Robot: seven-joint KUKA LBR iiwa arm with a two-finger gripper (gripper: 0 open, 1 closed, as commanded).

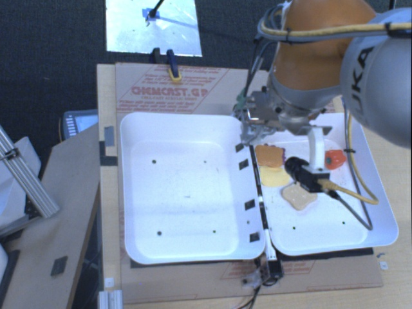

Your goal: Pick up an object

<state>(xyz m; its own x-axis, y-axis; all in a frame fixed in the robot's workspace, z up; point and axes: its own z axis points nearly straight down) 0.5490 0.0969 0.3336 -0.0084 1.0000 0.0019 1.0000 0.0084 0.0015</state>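
Brown board (180, 282): closest to where I stand, lying flat under both bins, with red print showing at its far end.
Left bin (187, 192): white and shallow, with a few small dark dots on its floor.
Right bin (335, 230): white, set against the left bin, with small black tabs running down the seam between them.
Beige piece (299, 198): flat and bread-shaped, the nearest of the loose things, lying on the right bin's floor.
Yellow piece (275, 177): flat, just beyond the beige piece and close to the seam.
Orange-brown block (270, 156): sits at the far edge of the yellow piece, touching or overlapping it.
Red thing (336, 159): small, lying apart from the other three, toward the right wall.
Arm (322, 37): grey with a big orange band, reaching in from the right above the right bin.
Gripper (252, 132): low over the far-left corner of the right bin, just beside the orange-brown block.
Grip: from here I cannot tell whether it is spread or pressed together, and I see nothing held in it.
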